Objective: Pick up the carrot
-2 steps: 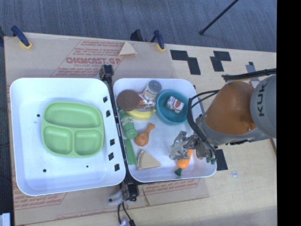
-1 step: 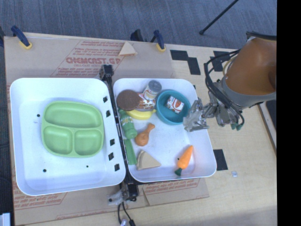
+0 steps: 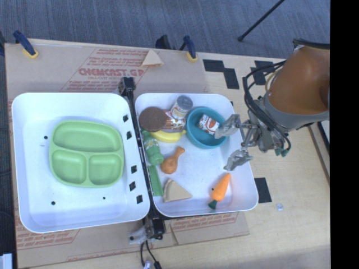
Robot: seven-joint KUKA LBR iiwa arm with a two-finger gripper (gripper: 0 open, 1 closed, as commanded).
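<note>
Carrot and pincer are the pair that matters: the small orange toy carrot with a green stalk end [image 3: 220, 190] lies on the floor of the right-hand shallow white bin [image 3: 242, 197], near that bin's front right corner, its long axis running slantwise, the green end toward the front wall and the thick orange end toward the right wall; the grey two-finger gripper [image 3: 233, 144] hangs above the bin's right side with its fingers spread apart and nothing between them; the carrot lies forward of it, toward the bin's front edge, near but not under the fingers; I judge the coming move to be a short shift toward that corner, a turn to set the fingers across the carrot's axis, then a descent; open room lies on the carrot's inner side, where bare floor parts it from the tan wedge-shaped toy sandwich [image 3: 178, 191] and the brown toy drumstick [image 3: 173, 160]; the right wall and front wall stand close, so the outer finger risks catching the rim; the blue round bowl [image 3: 204, 130] sits behind the gripper, toward the back edge.
</note>
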